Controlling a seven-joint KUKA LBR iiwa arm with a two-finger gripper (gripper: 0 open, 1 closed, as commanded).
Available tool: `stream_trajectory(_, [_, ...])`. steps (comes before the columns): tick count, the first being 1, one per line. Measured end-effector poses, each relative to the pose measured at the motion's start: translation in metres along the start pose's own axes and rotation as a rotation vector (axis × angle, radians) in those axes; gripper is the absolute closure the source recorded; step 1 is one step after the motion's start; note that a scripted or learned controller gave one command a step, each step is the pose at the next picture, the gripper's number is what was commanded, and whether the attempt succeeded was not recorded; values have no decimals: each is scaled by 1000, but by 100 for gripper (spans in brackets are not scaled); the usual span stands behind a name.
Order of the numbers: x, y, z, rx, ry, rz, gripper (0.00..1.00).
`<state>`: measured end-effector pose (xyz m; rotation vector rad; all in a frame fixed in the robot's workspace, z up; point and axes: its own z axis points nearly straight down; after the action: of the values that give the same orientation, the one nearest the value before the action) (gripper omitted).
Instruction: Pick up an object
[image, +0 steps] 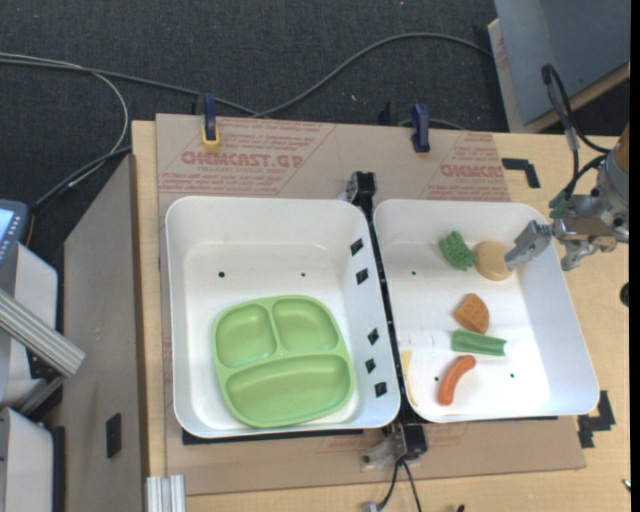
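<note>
**Two white bins on a cardboard-topped table**

We look down on a table (480, 450) covered with printed brown cardboard, held at the far edge by a yellow clamp (209, 120) and a blue clamp (420, 128). Dark carpet and trailing cables lie beyond it. The left bin (190, 300) holds a green divided tray (283, 360). The right bin (570, 340) holds a green leafy toy (457, 250), a tan round piece (492, 259), an orange piece (472, 313), a green bean-shaped piece (478, 344) and an orange sausage shape (456, 380). The gripper (548, 250) hangs at the right bin's far right corner, its fingers spread with nothing between them, one finger (526, 243) just beside the tan piece.
</note>
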<state>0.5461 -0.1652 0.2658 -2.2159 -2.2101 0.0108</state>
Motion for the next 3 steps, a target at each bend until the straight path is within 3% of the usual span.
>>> stream_trajectory(1, [0,2,-6,-12,-3,-3,0])
stream_trajectory(3, [-9,6,83,-8,-1,-2,0])
